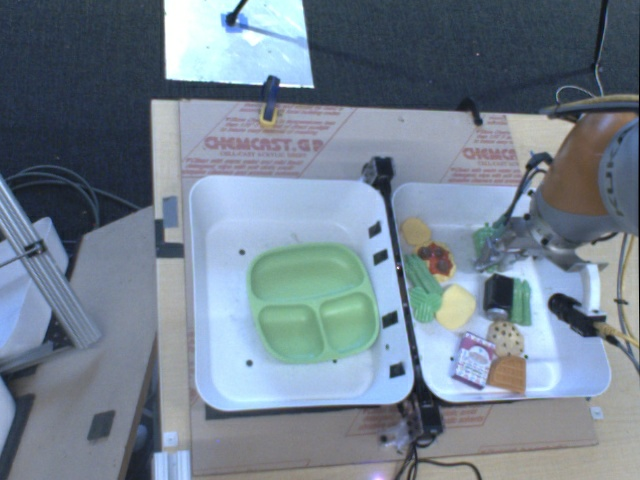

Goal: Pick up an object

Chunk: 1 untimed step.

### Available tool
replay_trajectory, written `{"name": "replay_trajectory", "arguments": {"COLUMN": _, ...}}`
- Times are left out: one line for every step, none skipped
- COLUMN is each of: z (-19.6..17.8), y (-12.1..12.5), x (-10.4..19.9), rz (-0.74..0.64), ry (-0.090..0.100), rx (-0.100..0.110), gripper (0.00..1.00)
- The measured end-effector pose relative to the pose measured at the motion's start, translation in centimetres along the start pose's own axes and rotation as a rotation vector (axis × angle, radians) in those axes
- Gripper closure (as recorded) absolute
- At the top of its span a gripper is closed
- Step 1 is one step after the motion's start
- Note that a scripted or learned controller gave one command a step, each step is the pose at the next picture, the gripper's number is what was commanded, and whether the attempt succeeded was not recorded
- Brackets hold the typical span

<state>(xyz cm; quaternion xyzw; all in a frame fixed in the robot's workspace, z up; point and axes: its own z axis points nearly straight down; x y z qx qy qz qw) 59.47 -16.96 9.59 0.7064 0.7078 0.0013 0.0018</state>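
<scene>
The right bin (580, 373) holds several small toy foods. My gripper (491, 257) hangs low over the bin's upper right part, reaching in from the right. A small green piece (486, 236) lies right against the gripper's far side; whether it is gripped is hidden. Just below the gripper stands a black can (497, 295) with a green item (521, 302) beside it. To the left lie a yellow round piece (416, 232), a red-topped piece (438, 259), a green ridged piece (424, 288) and a yellow lump (456, 308).
A cookie (506, 337), a pink box (473, 359) and a brown toast slice (508, 374) lie at the right bin's front. The left bin (225, 228) holds a green divided tray (312, 301). A raised wall (392, 268) separates the bins.
</scene>
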Motion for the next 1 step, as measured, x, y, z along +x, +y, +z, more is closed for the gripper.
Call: {"name": "replay_trajectory", "arguments": {"z": -5.66, "y": -2.59, "x": 8.93, "rz": -0.009, "ry": 0.005, "rx": 0.001, "gripper": 1.00}}
